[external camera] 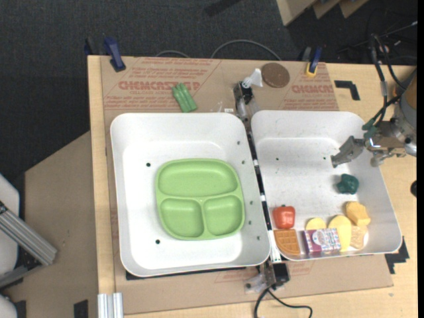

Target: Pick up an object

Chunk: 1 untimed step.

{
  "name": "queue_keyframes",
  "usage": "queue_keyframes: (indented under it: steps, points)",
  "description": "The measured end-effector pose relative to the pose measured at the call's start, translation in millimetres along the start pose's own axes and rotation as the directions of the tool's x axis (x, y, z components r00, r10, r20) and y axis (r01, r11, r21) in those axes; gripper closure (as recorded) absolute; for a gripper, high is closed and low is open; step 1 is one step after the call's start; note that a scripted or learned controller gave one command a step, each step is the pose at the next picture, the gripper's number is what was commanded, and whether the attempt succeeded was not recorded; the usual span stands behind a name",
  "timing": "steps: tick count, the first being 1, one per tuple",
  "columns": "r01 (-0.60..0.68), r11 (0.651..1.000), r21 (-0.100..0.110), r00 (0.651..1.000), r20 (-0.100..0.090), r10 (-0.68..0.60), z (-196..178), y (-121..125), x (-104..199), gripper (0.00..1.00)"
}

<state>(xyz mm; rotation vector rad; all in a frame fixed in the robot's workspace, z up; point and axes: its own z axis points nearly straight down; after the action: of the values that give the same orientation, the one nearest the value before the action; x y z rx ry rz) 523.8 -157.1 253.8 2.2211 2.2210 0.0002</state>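
the likeliest thing for us to pick is the dark green toy [347, 184], a small lumpy piece lying alone on the bare floor of the right bin [298, 144]. we take it as our landmark. it sits apart from everything else, which we judge makes it the easiest target: nothing crowds its sides

just above it and slightly toward the bench's right edge hangs the gripper [347, 152], reaching in over the bin wall. its grey fingers point down and leftward, tips a little above the green toy and not touching it. nothing lies between them, so we hold nothing; whether the fingers are spread or closed we cannot tell from this angle

below the green toy, along the bin's near wall, the other toys are bunched: a yellow piece [358, 212] nearest, then pale yellow cheese-like shapes [339, 225], a pink and white box [322, 241], an orange waffle-like piece [287, 241] and a red tomato-like toy [284, 216]. they touch one another, probably slid down into that corner, so a grasp there risks catching two

far to the left of the green toy, the left bin [132, 151] holds a light green divided plate [199, 197]

on the cardboard beyond the bins lie a green clip [185, 99] and a brown disc [275, 75]
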Motion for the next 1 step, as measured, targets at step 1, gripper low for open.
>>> queue_keyframes:
  steps: [1]
  points:
    - [-0.002, 1.0, 0.007, 1.0, -0.003, 0.002, 173.6, 5.3, -58.8, 0.0]
